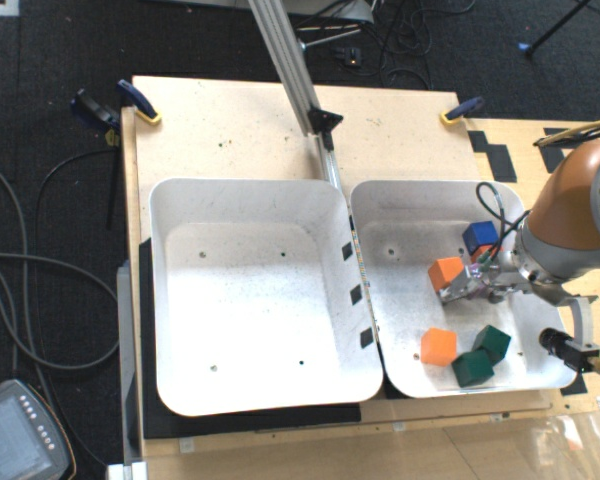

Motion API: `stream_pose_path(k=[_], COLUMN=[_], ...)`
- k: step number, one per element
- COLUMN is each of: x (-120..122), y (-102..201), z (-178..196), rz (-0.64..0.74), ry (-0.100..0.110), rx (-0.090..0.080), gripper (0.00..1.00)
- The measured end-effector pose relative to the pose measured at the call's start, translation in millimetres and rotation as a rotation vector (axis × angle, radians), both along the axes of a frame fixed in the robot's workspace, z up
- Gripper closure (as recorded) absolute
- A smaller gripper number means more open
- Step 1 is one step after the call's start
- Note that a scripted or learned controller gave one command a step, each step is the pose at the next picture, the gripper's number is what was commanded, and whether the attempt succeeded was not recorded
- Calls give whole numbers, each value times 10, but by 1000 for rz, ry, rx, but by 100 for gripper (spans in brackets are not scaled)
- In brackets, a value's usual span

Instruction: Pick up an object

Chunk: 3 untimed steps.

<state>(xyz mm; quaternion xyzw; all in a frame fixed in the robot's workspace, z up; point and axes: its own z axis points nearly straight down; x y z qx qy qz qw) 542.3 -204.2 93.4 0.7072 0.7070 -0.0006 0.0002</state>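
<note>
The gripper (467,286) sits low in the right bin (400,218), its tip against an orange block (444,272) on its left. How far it is open, or whether anything is held, I cannot tell, so the pick looks unfinished. A blue block (480,236) lies just behind it, another orange block (439,347) and two green blocks (483,354) nearer the front. The arm (570,218) reaches in from the right, wrist bent downward.

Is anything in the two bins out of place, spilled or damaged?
Nothing stands out. The blocks all lie inside the right bin: two orange blocks, a blue block and two green blocks. The gripper is low beside the upper orange block.
</note>
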Motion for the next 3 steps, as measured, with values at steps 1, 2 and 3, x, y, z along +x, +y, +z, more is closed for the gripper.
stream_pose_path(k=[1, 2, 3], x=[8, 35, 114], y=[-1, 6, -12], z=[121, 758, 1380], rz=[0, 3, 4], ry=[-2, -7, -8], rx=[0, -2, -2], gripper=[100, 100, 100])
